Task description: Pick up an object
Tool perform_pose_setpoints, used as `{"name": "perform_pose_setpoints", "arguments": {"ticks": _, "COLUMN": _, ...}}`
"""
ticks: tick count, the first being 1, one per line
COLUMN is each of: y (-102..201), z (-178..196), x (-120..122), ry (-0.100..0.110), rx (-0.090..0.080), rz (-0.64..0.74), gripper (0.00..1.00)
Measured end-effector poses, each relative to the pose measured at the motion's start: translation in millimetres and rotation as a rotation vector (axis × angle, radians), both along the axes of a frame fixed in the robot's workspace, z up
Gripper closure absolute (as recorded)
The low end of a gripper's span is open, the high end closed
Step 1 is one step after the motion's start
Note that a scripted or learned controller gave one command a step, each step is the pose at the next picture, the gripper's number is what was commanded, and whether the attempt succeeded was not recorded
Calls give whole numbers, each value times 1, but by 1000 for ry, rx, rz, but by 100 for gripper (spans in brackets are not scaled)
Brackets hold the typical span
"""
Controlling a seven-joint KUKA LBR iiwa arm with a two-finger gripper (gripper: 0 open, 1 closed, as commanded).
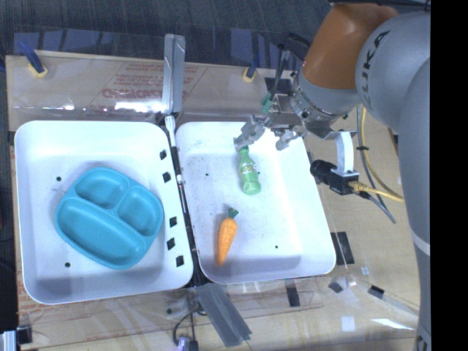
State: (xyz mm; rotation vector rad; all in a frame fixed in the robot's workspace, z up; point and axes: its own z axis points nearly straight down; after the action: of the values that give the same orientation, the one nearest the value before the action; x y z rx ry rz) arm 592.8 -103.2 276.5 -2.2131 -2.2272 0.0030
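Lying just below the spread, empty fingers of the gripper (264, 132), the green bottle (249, 173) has its cap blurred against them.

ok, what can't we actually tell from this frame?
- Gripper: fingers too small and cluttered in the camera view to tell open from shut, or touching the green bottle.
- Bottle label: too small to read.
- Arm: cut off by the top and right edges.
- Print on the bench: blurred under plastic.

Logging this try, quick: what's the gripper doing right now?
Gripper: open, fingers spread above the top of the green bottle, holding nothing.
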Motion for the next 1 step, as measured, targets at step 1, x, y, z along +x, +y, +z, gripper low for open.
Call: {"name": "perform_pose_setpoints", "arguments": {"ticks": 1, "y": -44, "z": -121, "x": 10, "ry": 3, "rx": 0, "rz": 0, "gripper": 0}}
